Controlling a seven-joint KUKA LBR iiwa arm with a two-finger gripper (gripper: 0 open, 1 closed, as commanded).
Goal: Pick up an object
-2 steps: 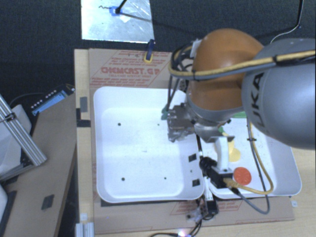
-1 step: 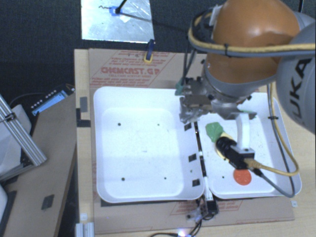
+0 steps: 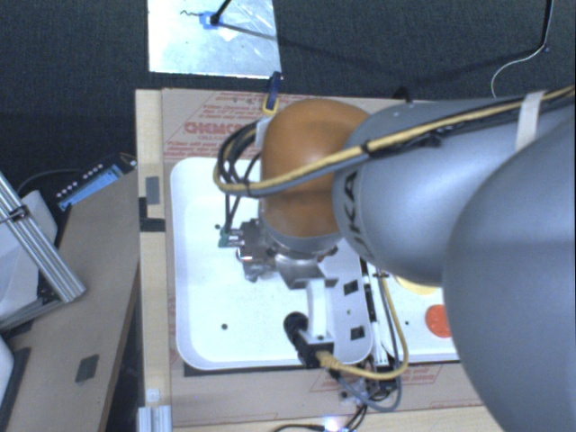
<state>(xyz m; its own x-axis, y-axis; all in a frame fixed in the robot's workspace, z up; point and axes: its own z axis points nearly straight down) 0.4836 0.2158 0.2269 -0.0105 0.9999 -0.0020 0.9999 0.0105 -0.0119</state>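
The arm [image 3: 432,205] is hanging over the left bin [image 3: 193,241]; claw state cannot be told; it should be centring on one object [image 3: 436,320] before descending.

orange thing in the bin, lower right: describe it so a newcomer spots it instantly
Start at the big grey arm covering the right side of the camera view, then look below it to the white bin. Near the bin's front edge, right of the cables, lies a small round orange object, partly hidden. A pale yellow piece sits just above it; only this one is vivid orange-red.
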